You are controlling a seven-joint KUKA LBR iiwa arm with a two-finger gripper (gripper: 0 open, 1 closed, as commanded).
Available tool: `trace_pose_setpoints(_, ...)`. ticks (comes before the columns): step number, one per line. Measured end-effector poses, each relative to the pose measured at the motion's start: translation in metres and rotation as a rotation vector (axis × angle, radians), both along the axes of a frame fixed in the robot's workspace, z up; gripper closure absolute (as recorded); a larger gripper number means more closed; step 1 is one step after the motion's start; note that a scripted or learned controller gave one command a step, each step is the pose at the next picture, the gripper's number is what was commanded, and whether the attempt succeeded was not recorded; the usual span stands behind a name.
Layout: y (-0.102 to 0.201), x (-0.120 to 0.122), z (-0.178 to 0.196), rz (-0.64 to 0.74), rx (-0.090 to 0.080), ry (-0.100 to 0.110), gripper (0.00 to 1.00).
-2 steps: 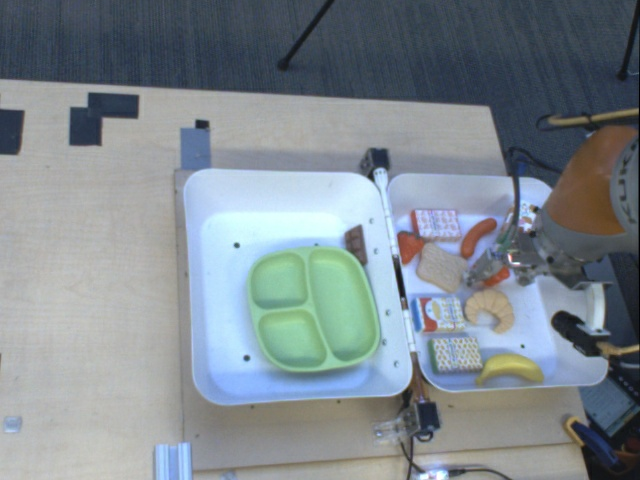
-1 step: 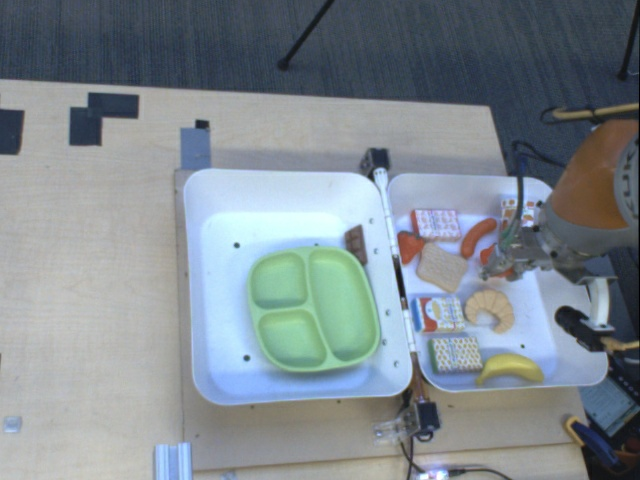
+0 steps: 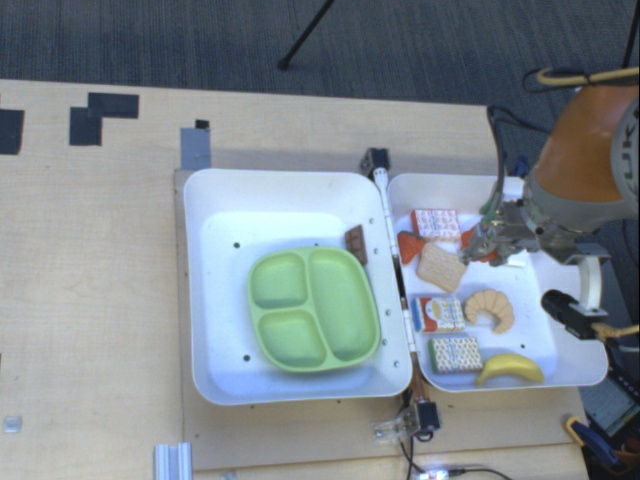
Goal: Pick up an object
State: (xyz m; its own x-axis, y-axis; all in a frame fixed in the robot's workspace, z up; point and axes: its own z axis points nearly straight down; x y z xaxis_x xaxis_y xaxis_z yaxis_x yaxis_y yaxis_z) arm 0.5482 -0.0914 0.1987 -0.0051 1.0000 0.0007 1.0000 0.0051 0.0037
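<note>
Objects lie in the right bin [image 3: 570, 368]: cracker [image 3: 440, 266] at centre-left, croissant [image 3: 489, 309] below-right of it, banana [image 3: 510, 369] at bin's near edge. Claw [image 3: 492, 240] sits just right of the cracker; cannot tell its opening. Green plate [image 3: 314, 309] in left bin [image 3: 215, 268]

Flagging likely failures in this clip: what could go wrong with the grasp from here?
The gripper is low in the right bin, where the cracker, a red item and a carton crowd together; it could nudge or pinch two at once. The croissant and banana are rounded and may slip.
</note>
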Motion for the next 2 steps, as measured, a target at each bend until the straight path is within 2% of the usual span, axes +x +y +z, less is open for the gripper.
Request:
trace_pose_setpoints(1, 0.053, -0.059, 0.028, 0.000, 0.001, 0.003, 1.00)
trace_pose_setpoints(2, 0.054, -0.058, 0.038, 0.003, 0.001, 0.000, 1.00)
